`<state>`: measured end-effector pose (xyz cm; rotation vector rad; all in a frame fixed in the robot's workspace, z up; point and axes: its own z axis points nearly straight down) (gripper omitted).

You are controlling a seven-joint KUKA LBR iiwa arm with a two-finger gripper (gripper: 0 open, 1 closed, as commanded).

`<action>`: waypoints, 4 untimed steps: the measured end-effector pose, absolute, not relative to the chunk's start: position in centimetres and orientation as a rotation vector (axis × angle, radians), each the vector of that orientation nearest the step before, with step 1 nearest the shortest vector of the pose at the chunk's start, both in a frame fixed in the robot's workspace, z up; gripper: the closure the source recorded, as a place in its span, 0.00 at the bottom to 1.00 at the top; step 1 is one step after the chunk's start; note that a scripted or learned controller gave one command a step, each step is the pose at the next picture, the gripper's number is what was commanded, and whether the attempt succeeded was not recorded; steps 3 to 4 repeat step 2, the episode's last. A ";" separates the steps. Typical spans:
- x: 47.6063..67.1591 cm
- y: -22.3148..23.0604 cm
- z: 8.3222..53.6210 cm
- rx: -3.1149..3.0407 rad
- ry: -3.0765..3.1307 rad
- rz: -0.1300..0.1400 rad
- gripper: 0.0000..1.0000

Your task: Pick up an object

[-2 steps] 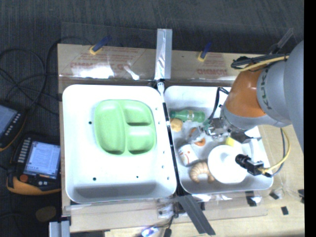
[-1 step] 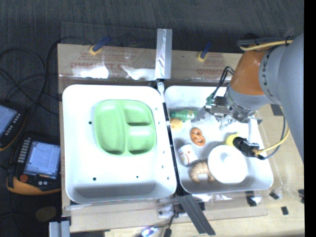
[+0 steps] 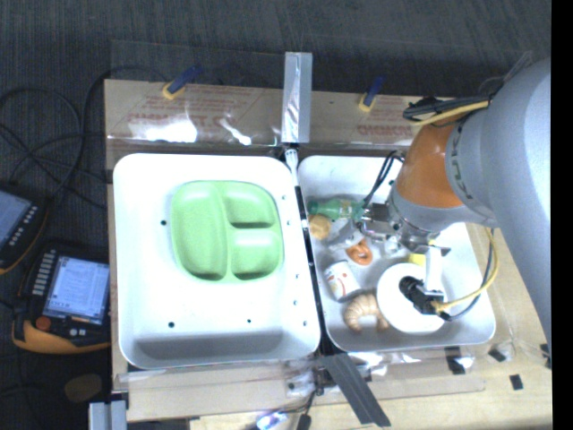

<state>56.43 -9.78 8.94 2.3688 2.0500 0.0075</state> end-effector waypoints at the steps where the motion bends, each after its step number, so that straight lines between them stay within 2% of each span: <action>1: 56.5 -9.8 9.9 2.369 2.050 0.011 1.00; 2: 56.6 -8.8 24.8 2.277 2.163 -0.006 1.00; 4: 56.6 -8.8 24.8 2.277 2.163 -0.006 1.00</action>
